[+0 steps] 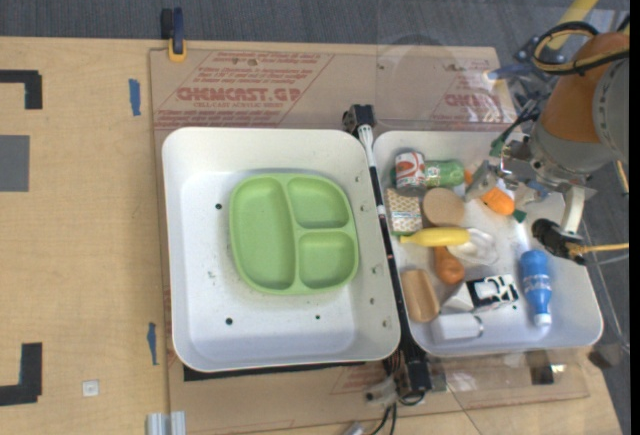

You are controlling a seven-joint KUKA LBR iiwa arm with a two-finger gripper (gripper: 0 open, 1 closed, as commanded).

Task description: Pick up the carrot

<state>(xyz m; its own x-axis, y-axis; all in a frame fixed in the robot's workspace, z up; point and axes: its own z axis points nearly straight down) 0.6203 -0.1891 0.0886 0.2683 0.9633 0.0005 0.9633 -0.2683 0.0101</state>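
An orange, carrot-like piece (498, 201) lies in the upper right part of the right bin (585, 308). My gripper (494, 179) hangs right over it, at its upper left end, low in the bin. Whether it touches the piece I cannot tell. A second orange piece (449, 268) lies near the bin's middle, below a yellow banana (438, 237). The grey arm with its orange band (580, 103) reaches in from the right.
The right bin also holds a red and white can (409, 168), a green item (446, 171), a brown round item (444, 208), a bun (420, 294), a blue bottle (536, 285) and a black and white box (492, 292). A green divided plate (294, 232) sits in the left bin (190, 253).
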